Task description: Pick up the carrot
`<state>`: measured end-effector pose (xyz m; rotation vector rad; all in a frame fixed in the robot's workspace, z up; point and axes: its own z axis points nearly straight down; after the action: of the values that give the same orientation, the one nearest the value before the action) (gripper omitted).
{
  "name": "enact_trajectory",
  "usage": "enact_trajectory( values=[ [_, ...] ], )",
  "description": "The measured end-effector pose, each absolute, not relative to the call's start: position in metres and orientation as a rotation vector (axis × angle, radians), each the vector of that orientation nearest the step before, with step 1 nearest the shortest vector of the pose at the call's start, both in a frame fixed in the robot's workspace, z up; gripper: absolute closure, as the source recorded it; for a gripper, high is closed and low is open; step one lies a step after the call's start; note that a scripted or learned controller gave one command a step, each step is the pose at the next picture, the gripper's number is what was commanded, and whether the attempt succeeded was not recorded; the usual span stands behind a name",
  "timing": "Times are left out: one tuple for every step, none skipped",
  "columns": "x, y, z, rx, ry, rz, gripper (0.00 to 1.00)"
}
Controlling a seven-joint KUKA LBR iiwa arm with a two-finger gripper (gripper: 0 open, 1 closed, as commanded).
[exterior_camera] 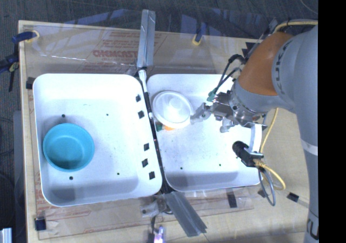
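While the carrot (168,125) peeks from under a white bowl (172,107), fingers (207,111) just right of it, grip state unclear.

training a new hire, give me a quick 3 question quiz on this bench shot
1. True or false: the blue bowl sits in the left bin.
2. Which bin is the end effector over: A) left B) right?
3. What lies partly under the white bowl?

Key:
1. true
2. B
3. an orange thing, likely the carrot
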<state>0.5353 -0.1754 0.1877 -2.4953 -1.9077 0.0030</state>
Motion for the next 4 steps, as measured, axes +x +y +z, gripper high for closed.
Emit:
enact_trajectory(
  values=[
    [0.594,-0.134,0.113,-2.439,-2.01,-0.023,0.0],
    [0.555,-0.145,0.113,-1.947,-2.53,-0.025,0.0],
    [0.613,-0.108,0.168,-2.243,-2.203,0.009,0.0],
    [0.597,-0.139,0.098,-1.923,-2.48,0.029,0.0]
  ],
)
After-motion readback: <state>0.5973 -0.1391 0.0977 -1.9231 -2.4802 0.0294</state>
